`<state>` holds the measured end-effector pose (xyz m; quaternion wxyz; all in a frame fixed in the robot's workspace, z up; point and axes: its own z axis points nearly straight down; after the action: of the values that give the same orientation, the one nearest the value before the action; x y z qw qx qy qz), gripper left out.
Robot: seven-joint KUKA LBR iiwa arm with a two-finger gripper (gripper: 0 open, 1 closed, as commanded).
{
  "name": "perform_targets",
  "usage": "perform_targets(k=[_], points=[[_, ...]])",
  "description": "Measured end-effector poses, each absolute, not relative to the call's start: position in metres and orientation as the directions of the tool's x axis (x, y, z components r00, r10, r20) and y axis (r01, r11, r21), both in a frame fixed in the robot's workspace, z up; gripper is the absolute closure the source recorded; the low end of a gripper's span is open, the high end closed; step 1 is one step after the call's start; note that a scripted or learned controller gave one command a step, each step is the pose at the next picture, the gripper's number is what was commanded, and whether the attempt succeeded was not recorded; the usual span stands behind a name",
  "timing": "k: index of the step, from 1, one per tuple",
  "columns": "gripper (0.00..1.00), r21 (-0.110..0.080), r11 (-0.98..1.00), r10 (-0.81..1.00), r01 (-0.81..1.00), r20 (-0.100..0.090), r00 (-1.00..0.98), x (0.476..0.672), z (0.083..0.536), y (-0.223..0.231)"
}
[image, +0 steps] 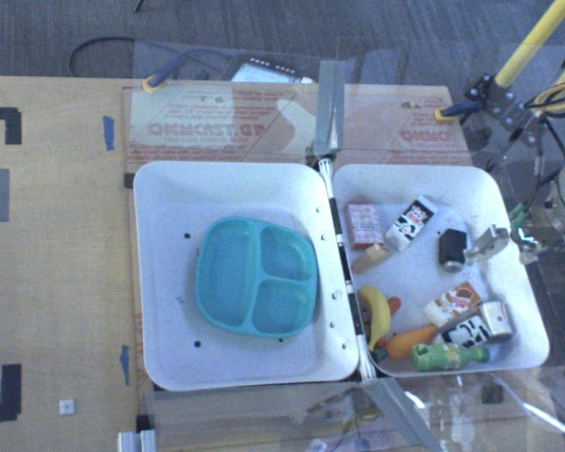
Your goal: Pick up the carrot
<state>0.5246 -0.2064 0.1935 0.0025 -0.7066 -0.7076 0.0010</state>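
Carrot (411,339) not yet lifted. It lies at the near edge of the right bin (523,252), touching the banana (378,313) on its left, a green bottle (449,354) just in front of it.

Long axis runs roughly left-right, tilted slightly; the thick end seems to be at the left and the taper toward the right, but I am not certain.

My pincer (491,243) hangs at the bin's right side, well apart from the carrot, pinching nothing. Spread or pressed together, I cannot tell.

Whole pick is left: approach, close, lift.

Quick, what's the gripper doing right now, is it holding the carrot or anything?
Gripper: at the right bin's right side, fingers too small to tell if open or closed. Nothing seen in it; the carrot lies apart near the bin's front edge.
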Motion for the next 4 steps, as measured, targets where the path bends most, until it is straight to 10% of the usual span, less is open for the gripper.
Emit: perform_targets(k=[1,2,3,4], points=[[0.0,0.006,0.155,0.988,0.988,-0.002,-0.155,0.494,0.085,-0.121],[0.0,0.003,-0.281,0.96,0.96,0.001,0.281,0.482,0.085,-0.108],[1.0,0.005,-0.283,0.959,0.959,0.002,0.283,0.484,0.093,-0.109],[1.0,-0.007,-0.293,0.956,0.956,-0.002,0.293,0.48,0.197,-0.052]])
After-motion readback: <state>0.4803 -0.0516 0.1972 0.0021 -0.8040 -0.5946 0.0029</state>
